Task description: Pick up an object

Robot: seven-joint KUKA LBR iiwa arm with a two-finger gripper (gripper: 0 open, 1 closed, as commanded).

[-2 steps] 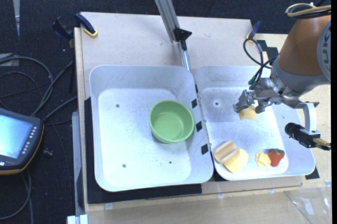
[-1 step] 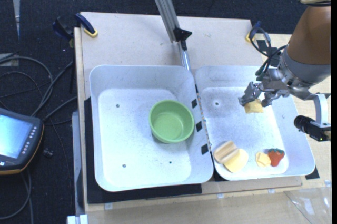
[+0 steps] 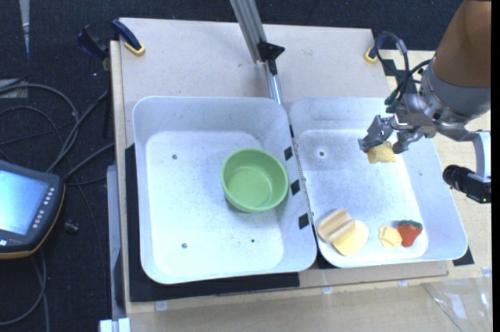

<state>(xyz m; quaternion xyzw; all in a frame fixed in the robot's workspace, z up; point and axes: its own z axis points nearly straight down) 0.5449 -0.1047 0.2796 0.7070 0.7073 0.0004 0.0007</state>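
Over the right bin, my arm's gripper has its fingers clamped on a small yellow piece, which hangs just under the fingertips, apparently clear of the bin floor. From the bin's centre that puts it at about one o'clock. Toward six o'clock lie a pale yellow wedge, a smaller yellow bit and a strawberry. A green bowl sits in the left bin. The grip looks shallow, so I judge a slow, straight lift safest, with no wrist swing until the piece is well above the rim.
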